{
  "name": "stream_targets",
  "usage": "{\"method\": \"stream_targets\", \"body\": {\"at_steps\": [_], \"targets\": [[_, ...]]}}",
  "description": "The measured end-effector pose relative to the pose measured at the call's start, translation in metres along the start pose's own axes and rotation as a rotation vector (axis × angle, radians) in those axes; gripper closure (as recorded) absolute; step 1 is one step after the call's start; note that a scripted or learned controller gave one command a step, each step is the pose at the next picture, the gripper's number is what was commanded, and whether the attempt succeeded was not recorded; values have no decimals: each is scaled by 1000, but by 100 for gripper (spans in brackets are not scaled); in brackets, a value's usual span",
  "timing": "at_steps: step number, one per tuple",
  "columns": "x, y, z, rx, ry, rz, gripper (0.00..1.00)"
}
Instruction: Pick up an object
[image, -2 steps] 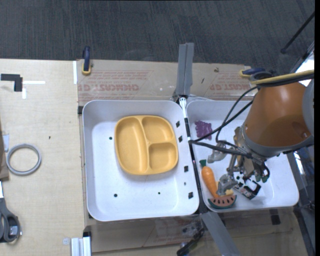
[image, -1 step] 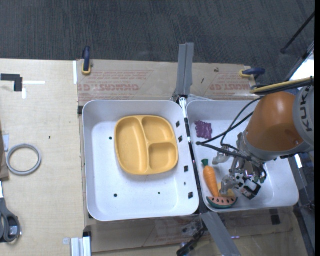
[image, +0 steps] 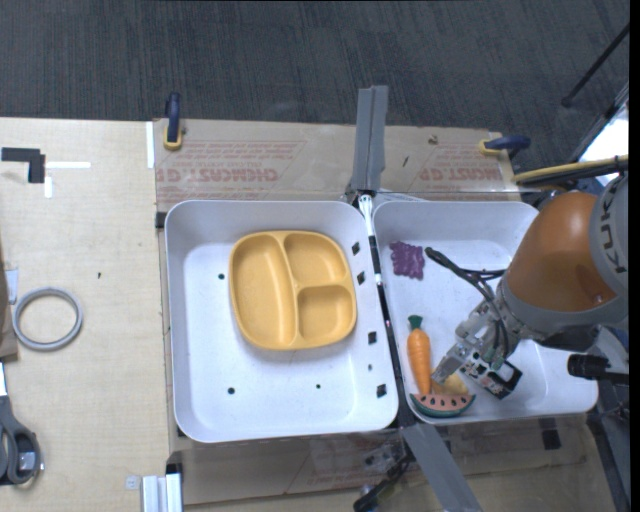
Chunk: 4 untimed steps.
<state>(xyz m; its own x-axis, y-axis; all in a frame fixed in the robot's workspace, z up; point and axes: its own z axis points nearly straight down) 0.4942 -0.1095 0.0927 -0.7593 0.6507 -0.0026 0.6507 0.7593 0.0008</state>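
Reaching in from the right over the right bin (image: 530, 225), the gripper (image: 462, 366) hanging low near that bin's front edge, just above and beside a watermelon slice (image: 442, 403). Possibly touching something small and pale just above the slice, though too blurred to say what, or whether anything is being held. Fingers (image: 470, 340) lost in the clutter of the wrist hardware, so impossible to tell whether apart or together. Lying just left of the gripper, a carrot (image: 419, 355), green top pointing away toward the back, lower tip almost meeting the watermelon slice. Sitting farther back in the same bin, a purple bunch of grapes (image: 407, 259), well apart from the gripper. Resting in the left bin (image: 190, 330), a yellow divided plate (image: 293, 290). Lying on the bench at far left, a grey ring (image: 45, 318).
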Motion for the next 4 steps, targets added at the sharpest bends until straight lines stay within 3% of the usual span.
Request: {"method": "stream_targets", "body": {"at_steps": [2, 3, 4], "targets": [[-113, 110, 1, 2, 0, 413, 0], [-113, 111, -9, 3, -3, 407, 100], [-113, 111, -9, 3, -3, 408, 0]]}}
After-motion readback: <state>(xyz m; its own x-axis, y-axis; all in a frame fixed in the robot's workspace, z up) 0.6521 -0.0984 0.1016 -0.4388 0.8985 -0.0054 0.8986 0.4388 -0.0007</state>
